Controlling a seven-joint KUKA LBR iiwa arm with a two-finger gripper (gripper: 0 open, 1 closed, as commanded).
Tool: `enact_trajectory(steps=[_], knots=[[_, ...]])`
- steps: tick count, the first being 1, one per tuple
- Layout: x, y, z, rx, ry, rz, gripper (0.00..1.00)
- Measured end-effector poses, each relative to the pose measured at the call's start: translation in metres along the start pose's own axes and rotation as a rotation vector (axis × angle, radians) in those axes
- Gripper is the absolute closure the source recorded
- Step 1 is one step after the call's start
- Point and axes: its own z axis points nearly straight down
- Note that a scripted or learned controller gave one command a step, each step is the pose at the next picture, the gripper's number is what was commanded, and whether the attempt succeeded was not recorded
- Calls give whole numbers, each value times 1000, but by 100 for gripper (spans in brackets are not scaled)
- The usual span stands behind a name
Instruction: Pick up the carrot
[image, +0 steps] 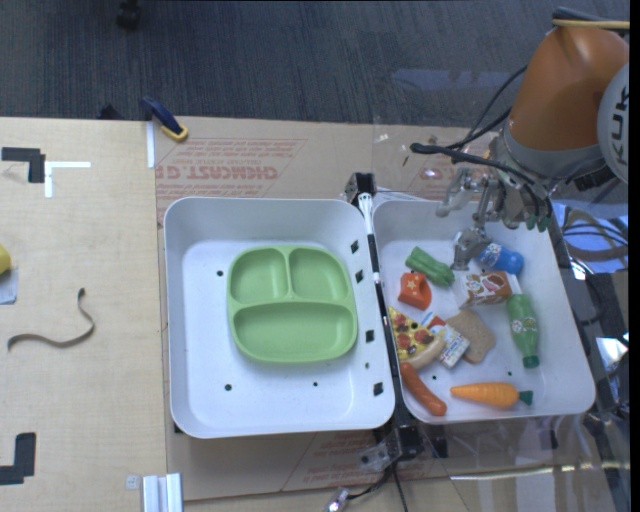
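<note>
At the desk's left edge we see a yellow object cut off by the frame, too little of it to name. Near it lies a thin curved grey strip.

The left white plastic bin holds a light green divided plate with three compartments. The right white plastic bin holds a clutter of toy food. A red sausage-like piece lies at its near left, a pizza slice beside it, a red pepper-like piece farther back and a green piece beyond that. A brown bread slice, a small printed carton, a green bottle and a blue object crowd the middle; the smaller packets among them are hard to make out.

The orange carrot with a green tip lies on its side at the near edge of the right bin, apart from the claw.

The metal claw hangs over the far part of the right bin; we cannot tell how it is set, as cables and glare blur it. The arm's orange band is cut off at the right.
</note>
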Motion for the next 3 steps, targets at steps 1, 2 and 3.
enact_trajectory(steps=[1, 2, 3], knots=[[78, 74, -19, -1, 2, -46, 0], [135, 143, 14, 0, 5, 47, 0], [150, 51, -81, 0, -1, -158, 0]])
